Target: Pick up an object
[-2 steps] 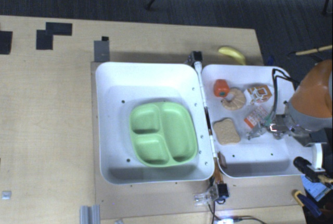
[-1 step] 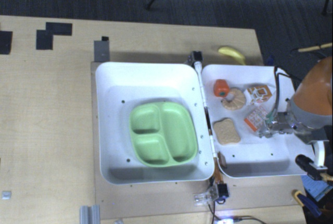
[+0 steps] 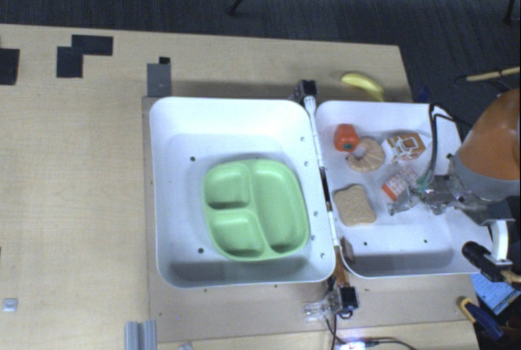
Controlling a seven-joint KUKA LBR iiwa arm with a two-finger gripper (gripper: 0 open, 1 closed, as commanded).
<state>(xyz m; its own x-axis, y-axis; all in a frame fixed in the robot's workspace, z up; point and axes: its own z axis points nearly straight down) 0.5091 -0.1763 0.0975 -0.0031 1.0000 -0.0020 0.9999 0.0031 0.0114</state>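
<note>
- Across the wooden bench [image 3: 81, 177], two shallow white bins sit side by side, the left bin [image 3: 175, 177] holding one thing and the right bin [image 3: 407, 255] holding several.
- Reaching in from the right, the grey arm [image 3: 492, 149] with its orange band hangs over the right bin's right side, its jaws [image 3: 411, 198] low among the items there.
- Whether the jaws are released or clenched I cannot tell; the metal parts blur into the small packet beside them, and nothing can be seen held between them.
- Filling the middle of the left bin, a green divided plate [image 3: 256, 210] lies flat, well apart from the arm.
- Toward the near left of the right bin lies a tan slice of bread [image 3: 355, 205], flat on the floor.
- Farther back sits a round tan biscuit [image 3: 366, 155], touching or just beside a red-orange pepper [image 3: 346, 137] at its far left.
- To the right of the biscuit rests a small printed packet [image 3: 405, 146]; a red-and-white wrapper [image 3: 396, 185] lies nearest the jaws.
- Beyond the bins, a yellow banana [image 3: 363, 85] rests on the bench.
- My reading: the pick is not done. Every item looks to rest on the bin floor, so the arm is at the reach or grasp stage, and closing on something and lifting are left.
</note>
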